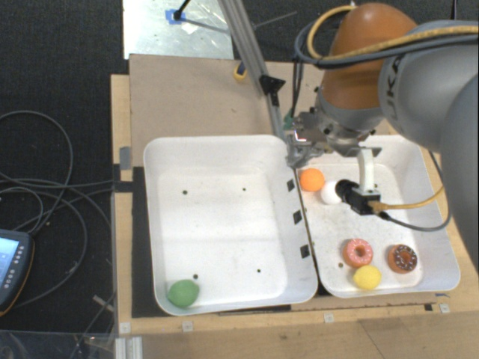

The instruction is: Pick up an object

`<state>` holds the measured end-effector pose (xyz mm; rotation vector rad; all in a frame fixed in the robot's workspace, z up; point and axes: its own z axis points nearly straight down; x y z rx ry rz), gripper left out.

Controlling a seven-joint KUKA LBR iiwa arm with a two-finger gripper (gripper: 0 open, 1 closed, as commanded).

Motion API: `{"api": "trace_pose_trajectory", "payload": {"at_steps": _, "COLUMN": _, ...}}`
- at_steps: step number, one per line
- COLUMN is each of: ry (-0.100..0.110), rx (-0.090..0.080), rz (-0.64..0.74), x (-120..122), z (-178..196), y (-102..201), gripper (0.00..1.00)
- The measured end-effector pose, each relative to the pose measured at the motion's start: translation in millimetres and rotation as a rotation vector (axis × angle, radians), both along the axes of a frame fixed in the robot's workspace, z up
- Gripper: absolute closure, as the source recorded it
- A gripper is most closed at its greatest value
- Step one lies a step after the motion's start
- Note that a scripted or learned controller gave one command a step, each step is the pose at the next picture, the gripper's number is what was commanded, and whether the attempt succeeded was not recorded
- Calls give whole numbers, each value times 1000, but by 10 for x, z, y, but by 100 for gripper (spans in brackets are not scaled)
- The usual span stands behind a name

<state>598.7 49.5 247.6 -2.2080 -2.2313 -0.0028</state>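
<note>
Green ball [182, 293] at front — orange ball [311, 179] just beside gripper [301, 154] — grip state unclear

Gripper [301, 154] at frame centre, just above a small orange ball [311, 179] beside a white ball [330, 193]; round green ball [182, 292] lower left.

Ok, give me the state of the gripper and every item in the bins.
gripper: hovers low over right bin.
orange ball: loose, beside the gripper.
white ball: loose, beside it.
pink doughnut: lying flat.
brown doughnut: lying flat.
yellow ball: loose, right bin.
green ball: loose, left bin.
</note>
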Motion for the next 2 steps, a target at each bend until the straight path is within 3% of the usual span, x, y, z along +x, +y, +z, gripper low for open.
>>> {"api": "trace_pose_trajectory", "payload": {"at_steps": 1, "ry": 0, "rx": -1, "rz": 0, "x": -71, "z": -80, "y": 495, "gripper": 100}}
{"api": "trace_pose_trajectory", "payload": {"at_steps": 2, "ry": -1, "rx": -2, "rz": -7, "x": -64, "z": -74, "y": 460, "gripper": 0}}
